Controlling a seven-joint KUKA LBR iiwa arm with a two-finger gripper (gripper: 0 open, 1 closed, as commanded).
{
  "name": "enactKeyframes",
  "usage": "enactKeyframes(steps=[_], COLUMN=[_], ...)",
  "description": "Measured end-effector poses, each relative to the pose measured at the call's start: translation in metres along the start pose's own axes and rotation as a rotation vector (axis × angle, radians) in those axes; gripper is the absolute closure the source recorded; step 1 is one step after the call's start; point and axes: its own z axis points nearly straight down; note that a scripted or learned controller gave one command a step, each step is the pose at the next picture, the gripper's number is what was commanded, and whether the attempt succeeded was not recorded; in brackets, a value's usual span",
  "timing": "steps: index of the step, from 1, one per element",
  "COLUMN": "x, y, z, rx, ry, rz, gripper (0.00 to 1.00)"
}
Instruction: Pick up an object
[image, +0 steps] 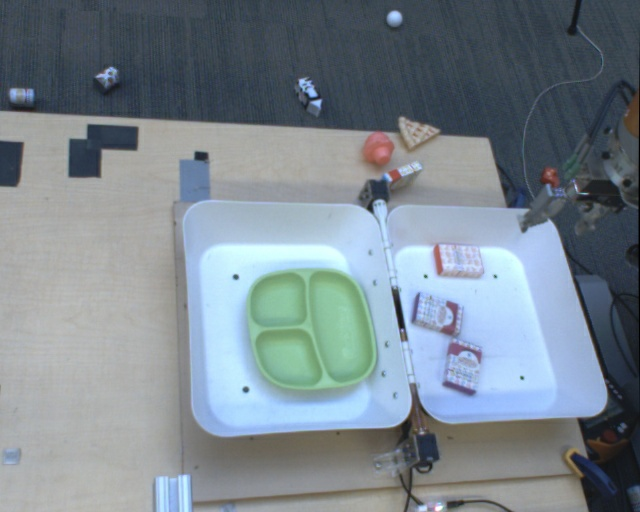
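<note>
Three small red-and-white boxes lie in the right bin (560, 330): one at the back (459, 260), one in the middle (437, 313) and one toward the front (463, 366). A green divided plate (312, 328) sits in the left bin (195, 300). My gripper (542, 206) hangs at the far right, over the back right corner of the right bin, well apart from the boxes. It is small and partly cut off by the frame edge, and nothing shows in it.
A red ball (378, 148) and a toy pizza slice (418, 131) lie on the bench behind the bins. Small bits and a white ball (394, 18) are scattered on the dark floor beyond. Cables run along the right side.
</note>
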Motion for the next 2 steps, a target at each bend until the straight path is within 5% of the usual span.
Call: enactKeyframes(steps=[1, 2], x=[0.007, 0.049], y=[-0.011, -0.046], z=[0.148, 0.186], rx=[0.004, -0.002], ry=[0.001, 0.0], rz=[0.002, 0.001], gripper=[0.0, 0.0])
